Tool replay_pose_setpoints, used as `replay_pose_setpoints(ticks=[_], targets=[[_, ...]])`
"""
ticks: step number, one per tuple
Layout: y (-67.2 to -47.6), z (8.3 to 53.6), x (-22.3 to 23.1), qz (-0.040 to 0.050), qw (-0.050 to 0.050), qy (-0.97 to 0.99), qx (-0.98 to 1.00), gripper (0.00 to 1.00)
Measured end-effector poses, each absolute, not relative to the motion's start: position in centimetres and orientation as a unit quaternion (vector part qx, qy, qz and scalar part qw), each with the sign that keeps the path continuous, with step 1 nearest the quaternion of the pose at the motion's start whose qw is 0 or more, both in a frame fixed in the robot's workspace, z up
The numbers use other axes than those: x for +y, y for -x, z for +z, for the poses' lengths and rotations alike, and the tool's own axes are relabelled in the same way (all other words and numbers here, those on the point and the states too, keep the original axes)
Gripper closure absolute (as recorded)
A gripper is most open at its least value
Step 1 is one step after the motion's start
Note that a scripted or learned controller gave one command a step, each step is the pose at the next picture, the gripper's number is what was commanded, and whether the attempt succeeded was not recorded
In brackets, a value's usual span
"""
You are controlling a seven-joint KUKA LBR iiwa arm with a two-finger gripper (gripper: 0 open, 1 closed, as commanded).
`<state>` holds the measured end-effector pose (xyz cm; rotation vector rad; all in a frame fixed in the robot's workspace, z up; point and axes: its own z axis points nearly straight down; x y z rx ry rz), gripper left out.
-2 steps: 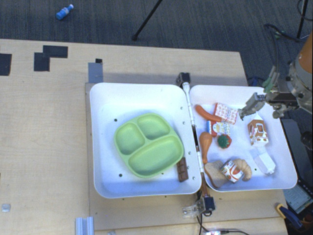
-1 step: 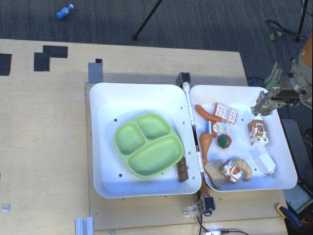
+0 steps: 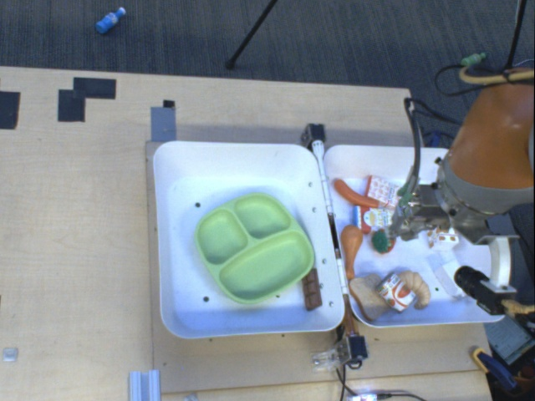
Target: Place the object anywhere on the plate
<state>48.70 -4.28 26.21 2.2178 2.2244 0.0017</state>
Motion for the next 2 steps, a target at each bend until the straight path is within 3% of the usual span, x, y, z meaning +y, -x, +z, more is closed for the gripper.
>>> replay_pose_setpoints(ticks=[1,2], targets=[[-57.23,29.54,-4.63,0.0014,0.002,-0.705,0.709,1.0],[-57.21,29.51,-4.62,0.001,0.001,-0.705,0.709,0.0]])
